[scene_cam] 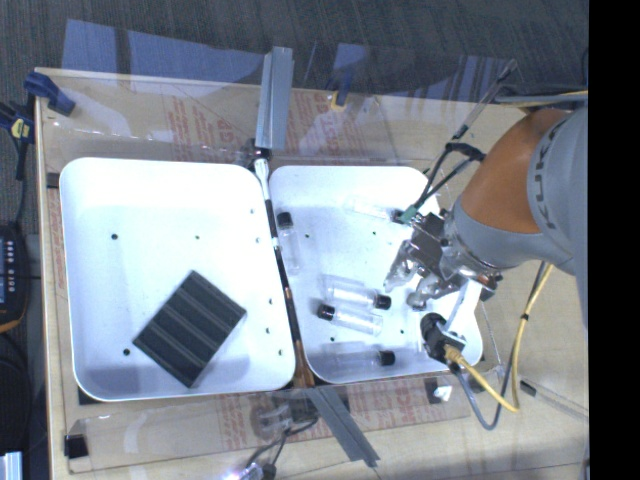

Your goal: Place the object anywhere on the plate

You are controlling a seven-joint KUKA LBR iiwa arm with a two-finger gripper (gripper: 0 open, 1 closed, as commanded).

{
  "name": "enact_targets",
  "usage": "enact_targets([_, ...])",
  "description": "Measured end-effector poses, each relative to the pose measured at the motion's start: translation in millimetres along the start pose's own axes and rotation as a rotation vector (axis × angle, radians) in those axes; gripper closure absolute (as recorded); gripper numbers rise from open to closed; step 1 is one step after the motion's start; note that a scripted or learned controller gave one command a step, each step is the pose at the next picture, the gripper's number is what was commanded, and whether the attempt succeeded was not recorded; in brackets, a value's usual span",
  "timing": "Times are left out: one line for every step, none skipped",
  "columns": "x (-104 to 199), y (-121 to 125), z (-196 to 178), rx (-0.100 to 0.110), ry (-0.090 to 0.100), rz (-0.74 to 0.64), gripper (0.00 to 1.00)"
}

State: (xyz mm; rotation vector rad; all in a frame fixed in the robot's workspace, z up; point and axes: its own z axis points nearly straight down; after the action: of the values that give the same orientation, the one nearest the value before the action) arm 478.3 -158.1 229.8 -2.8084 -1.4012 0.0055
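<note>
A dark grey ridged square plate (190, 327) lies tilted in the left bin (90, 198), toward its front. In the right bin (330, 193) lie several clear plastic vials with black caps: one (352, 315) near the middle, one (358, 292) just behind it, one (350, 356) at the front wall and one (281, 220) by the left wall. My gripper (412, 280) hangs low over the right side of the right bin, just right of the middle vials. I see nothing between its fingers.
The grey arm with its orange band (510, 168) comes in from the right over the bin's right wall. A metal divider (272, 98) stands behind the bins. A yellow cable (520, 368) loops at the front right. Blue clamps (40, 93) sit at the left.
</note>
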Motion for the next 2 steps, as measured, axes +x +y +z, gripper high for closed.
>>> enact_targets([97,-20,-4,0.001,0.001,0.100,1.00])
enact_targets([168,-25,40,0.003,-0.002,0.009,1.00])
